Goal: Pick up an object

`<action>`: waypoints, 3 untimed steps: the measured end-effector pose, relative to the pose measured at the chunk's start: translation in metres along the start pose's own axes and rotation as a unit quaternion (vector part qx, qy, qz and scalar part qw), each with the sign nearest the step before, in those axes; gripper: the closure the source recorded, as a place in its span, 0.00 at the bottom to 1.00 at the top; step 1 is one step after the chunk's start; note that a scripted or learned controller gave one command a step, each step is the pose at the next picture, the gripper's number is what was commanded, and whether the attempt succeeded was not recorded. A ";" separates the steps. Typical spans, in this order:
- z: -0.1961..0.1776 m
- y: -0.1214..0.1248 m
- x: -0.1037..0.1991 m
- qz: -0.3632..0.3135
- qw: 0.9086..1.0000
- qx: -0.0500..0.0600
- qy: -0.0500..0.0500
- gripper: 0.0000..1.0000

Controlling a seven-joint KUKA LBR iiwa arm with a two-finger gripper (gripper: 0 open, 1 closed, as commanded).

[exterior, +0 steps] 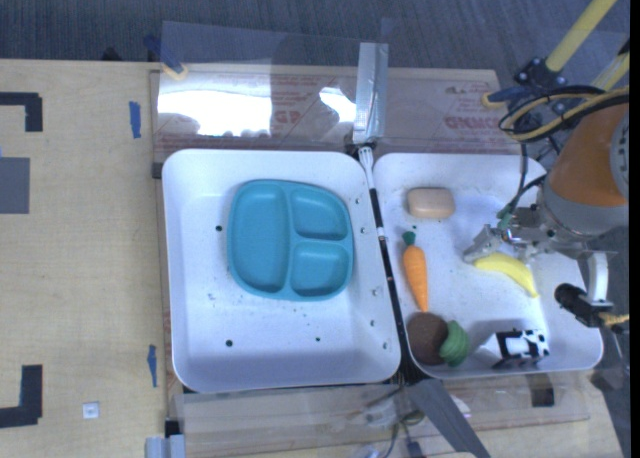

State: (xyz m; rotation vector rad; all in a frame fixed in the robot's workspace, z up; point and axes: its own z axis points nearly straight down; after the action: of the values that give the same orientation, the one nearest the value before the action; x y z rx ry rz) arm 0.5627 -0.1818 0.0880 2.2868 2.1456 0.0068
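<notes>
From my seat I look down on two white bins set side by side on the bench. The left bin (190, 326) carries a teal divided plate (291, 239) lying flat near its middle, with dark specks scattered on the white floor around it. The right bin (470, 186) has the loose items: a beige bread roll (430, 203) near its upper left, an orange carrot (415, 273) with a green top lying lengthwise just inside the left wall, a brown round object (427, 334) touching a green item (455, 343) at the lower left, and a small black and white toy (522, 345) at the bottom edge toward the right. A yellow banana (509, 272) lies right of centre in that bin, tilted down toward the right. The arm comes in from the right, its orange band (592, 161) above the right rim, and the gripper (500, 241) is low over the bin, its metal tip just above and touching or nearly touching the banana's upper left end. I cannot tell from this angle whether the claw is released or clenched, and nothing visibly sits between its parts. The banana rests on the bin floor, not lifted. Behind the bins I see a clear plastic sheet (260, 96) catching glare.
</notes>
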 end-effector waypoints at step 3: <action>-0.010 -0.030 -0.016 0.080 0.997 0.000 0.002 0.00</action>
State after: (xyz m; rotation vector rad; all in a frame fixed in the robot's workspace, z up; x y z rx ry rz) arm 0.5315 -0.1959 0.0979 2.4537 1.9582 0.0123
